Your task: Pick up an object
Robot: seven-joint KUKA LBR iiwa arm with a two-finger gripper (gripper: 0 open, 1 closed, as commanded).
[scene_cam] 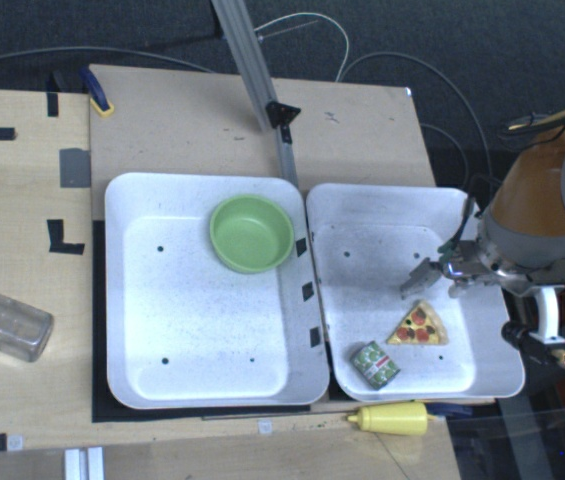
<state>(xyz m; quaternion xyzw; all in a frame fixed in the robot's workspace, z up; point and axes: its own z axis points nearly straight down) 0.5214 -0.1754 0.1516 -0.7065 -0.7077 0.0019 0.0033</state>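
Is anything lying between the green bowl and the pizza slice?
Only the bins' adjoining rims lie between the green bowl and pizza slice, seen in camera view.

A pale wooden desk stands on dark carpeted floor. Black tape marks dot its left part, with a grey patch near them. A grey metal pole slants across the top. Thin cables loop over the carpet behind. The light is even and soft.
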